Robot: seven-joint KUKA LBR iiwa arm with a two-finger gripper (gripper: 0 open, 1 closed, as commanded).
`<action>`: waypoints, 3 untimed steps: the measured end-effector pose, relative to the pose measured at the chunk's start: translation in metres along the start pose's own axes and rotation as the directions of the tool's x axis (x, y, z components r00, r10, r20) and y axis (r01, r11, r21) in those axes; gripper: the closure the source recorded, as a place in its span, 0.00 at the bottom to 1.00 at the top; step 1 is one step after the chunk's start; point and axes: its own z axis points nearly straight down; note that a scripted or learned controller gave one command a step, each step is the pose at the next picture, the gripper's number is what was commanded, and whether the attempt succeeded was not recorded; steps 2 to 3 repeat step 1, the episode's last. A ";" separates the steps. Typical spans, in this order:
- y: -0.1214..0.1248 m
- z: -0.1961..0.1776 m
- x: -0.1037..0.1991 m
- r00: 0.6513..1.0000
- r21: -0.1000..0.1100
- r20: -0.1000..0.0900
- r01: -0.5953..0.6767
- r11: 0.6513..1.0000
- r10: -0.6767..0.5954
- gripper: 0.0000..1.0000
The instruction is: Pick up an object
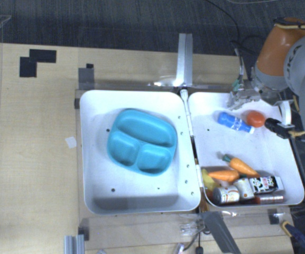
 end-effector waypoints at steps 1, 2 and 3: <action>-0.003 -0.152 0.026 0.999 0.032 -0.016 -0.040 0.999 0.040 1.00; -0.003 -0.152 0.026 0.999 0.032 -0.016 -0.040 0.999 0.040 1.00; -0.003 -0.152 0.026 0.999 0.032 -0.016 -0.040 0.999 0.040 1.00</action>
